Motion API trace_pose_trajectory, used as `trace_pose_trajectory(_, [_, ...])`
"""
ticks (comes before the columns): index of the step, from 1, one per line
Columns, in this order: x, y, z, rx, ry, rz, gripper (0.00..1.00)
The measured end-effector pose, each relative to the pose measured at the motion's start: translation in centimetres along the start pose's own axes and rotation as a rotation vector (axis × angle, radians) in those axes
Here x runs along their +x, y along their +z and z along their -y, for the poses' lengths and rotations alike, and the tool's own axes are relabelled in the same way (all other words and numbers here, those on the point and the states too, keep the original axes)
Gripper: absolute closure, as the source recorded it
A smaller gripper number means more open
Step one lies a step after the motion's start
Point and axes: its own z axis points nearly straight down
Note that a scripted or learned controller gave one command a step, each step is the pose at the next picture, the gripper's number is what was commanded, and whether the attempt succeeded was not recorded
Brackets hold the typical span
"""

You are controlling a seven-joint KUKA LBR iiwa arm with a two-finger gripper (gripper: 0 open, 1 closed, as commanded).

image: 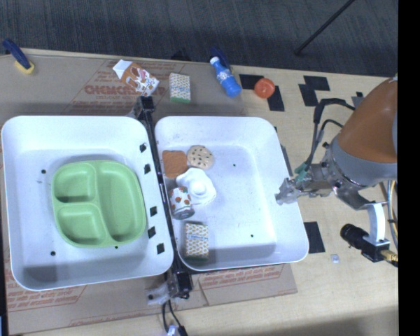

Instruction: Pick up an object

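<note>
A: Where are the things to pick?

B: In the right bin (266,180), bunched along its left wall. A round cookie (200,157) lies toward the far left corner, touching a brown slice (173,162) beside it. Just nearer, a white cup (196,187) leans against a small patterned can (181,203). A small printed box (197,239) sits at the near left corner.

A: And the claw?

B: The claw (287,192) hovers over the right rim of that bin, well apart from the pile. It is small and blurred; I cannot tell how it stands, and nothing shows in it.

A: The rest?

B: A green divided plate (98,203) fills the left bin (21,145). Along the bench's far edge lie a snack packet (136,78), a little carton (179,87), a blue bottle (225,78) and an orange cap (264,87).
</note>
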Motion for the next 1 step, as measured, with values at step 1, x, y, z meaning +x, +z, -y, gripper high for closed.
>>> trace_pose_trajectory(1, [-0.01, -0.6, -0.04, -0.001, -0.001, 0.001, 1.0])
